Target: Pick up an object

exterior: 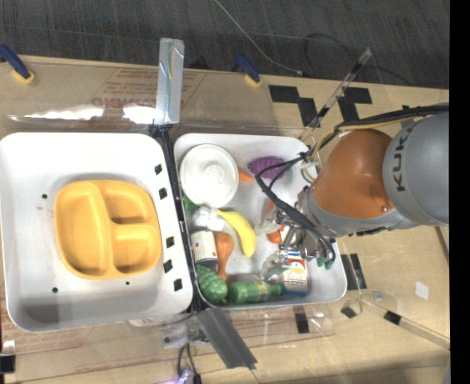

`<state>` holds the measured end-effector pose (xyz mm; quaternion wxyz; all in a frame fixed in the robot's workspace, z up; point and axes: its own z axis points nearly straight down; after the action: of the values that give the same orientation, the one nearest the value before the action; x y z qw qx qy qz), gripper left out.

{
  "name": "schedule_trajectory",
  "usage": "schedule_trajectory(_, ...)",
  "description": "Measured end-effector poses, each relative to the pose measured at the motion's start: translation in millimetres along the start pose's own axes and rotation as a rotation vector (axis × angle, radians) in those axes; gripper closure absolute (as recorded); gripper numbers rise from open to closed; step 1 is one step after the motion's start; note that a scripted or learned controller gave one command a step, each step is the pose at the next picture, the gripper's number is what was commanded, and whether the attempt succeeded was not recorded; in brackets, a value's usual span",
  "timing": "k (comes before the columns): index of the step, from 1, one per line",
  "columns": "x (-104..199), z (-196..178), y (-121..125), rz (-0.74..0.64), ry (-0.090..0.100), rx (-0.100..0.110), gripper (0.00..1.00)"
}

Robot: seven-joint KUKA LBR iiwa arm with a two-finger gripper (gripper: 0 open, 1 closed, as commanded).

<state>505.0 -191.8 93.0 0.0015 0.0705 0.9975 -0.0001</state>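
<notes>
The right bin [251, 144] holds a heap of toy food. A white round lid or bowl [209, 171] lies at its far left, a purple piece [268, 166] beside it. A banana [240, 230] lies mid-bin next to a small bottle with a red label [205, 246]. Green vegetables [235, 290] line the near edge. A small can with a red and white label [295, 275] lies at the near right. My gripper [292, 250] is low in the bin, just above that can, under the orange wrist band [351, 174]. Cables hide its tips.
The left bin [27, 174] holds a yellow divided tray [107, 227]. A black divider strip [171, 214] runs between the bins. A metal bracket [169, 78] stands at the far edge. Blue clamps [17, 64] grip the cardboard bench.
</notes>
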Motion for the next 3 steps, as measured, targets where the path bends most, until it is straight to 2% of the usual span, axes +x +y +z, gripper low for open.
schedule_trajectory(1, 15, -3, 30, -0.025, -0.018, 0.002, 0.00)
schedule_trajectory(2, 23, 0, 20, -0.072, -0.005, 0.002, 0.00)
schedule_trajectory(3, 28, 0, 16, -0.103, -0.001, 0.001, 0.00)
